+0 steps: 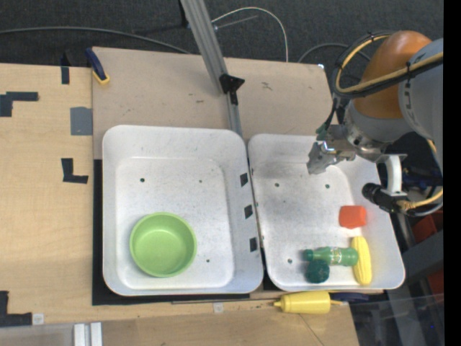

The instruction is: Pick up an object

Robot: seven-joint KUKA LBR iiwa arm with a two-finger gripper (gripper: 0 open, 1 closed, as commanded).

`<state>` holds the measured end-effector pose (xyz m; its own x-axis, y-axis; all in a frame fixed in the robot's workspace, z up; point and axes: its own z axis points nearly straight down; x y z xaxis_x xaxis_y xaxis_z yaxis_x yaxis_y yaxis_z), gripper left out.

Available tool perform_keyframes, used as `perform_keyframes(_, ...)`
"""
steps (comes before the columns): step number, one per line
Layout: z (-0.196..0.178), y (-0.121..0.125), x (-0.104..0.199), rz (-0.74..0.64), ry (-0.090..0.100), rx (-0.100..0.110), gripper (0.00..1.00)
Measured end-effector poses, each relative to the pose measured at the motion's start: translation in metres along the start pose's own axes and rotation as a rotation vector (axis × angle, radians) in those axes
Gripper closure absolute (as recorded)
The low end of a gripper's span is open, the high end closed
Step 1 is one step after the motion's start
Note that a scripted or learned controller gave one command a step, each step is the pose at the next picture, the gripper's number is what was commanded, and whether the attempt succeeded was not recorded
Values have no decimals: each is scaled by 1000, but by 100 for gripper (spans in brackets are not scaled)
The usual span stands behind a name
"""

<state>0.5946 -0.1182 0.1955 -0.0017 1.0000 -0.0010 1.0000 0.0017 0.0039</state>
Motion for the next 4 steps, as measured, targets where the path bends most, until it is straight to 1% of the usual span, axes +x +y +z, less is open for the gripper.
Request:
perform_keyframes(1,1,-3,51,-4,2,5,100)
perform_keyframes(2,-14,9,103,-6,3,4,100)
perform_keyframes(3,-7,13,157,-5,3,6,100)
perform_keyframes(4,-11,25,204,-5,2,5,100)
